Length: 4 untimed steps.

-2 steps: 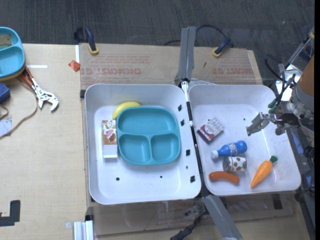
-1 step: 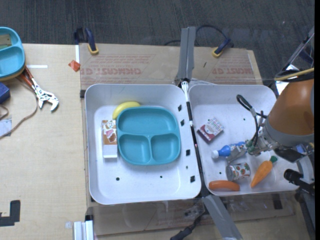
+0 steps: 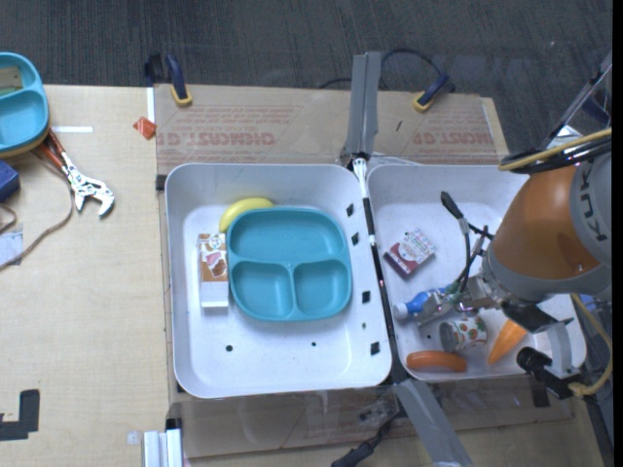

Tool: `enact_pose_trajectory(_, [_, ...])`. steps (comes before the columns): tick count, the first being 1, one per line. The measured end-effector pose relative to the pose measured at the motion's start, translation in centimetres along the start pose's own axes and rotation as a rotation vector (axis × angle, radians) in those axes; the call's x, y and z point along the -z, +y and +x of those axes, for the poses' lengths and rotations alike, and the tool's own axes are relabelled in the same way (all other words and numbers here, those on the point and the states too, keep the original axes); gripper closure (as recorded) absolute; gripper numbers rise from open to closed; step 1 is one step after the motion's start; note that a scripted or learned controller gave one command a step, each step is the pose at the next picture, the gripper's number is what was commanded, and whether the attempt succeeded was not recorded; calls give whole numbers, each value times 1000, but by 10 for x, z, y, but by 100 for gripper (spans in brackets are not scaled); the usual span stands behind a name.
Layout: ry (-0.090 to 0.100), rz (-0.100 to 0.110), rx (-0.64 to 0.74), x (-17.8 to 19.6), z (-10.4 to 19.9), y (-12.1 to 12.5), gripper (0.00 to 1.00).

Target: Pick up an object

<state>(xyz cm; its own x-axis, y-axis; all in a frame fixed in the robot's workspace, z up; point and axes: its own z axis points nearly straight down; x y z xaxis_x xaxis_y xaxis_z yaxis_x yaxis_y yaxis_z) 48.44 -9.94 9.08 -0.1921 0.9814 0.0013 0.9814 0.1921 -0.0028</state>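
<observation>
The right bin (image 3: 438, 171) holds a red-and-white packet (image 3: 410, 252), a small blue-and-white item (image 3: 414, 306), a small can (image 3: 467, 334), an orange carrot (image 3: 506, 341) and a red sausage (image 3: 436, 361). My gripper (image 3: 456, 300) is low in this bin, just above the can and right of the blue-and-white item. Its tip is mixed in with the clutter, and I see nothing clearly held. The arm's orange band (image 3: 545, 232) hides the bin's right side.
The left bin (image 3: 180, 290) carries a teal divided plate (image 3: 290, 264), a banana (image 3: 243, 209) behind it and a small box (image 3: 213, 270) at its left. A black thin tool (image 3: 453, 207) lies in the right bin's back. A wrench (image 3: 88, 191) and a blue dish (image 3: 19, 105) lie far left.
</observation>
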Motion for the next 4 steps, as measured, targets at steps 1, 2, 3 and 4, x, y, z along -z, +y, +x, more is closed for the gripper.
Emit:
enact_pose_trajectory(1, [-1,-1,-5,9,-2,0,100])
enact_pose_trajectory(2, [-3,-1,-337,100,41,92,100])
enact_pose_trajectory(3, [-3,0,-337,100,41,92,0])
enact_pose_trajectory(4, [-2,1,-290,5,-12,85,0])
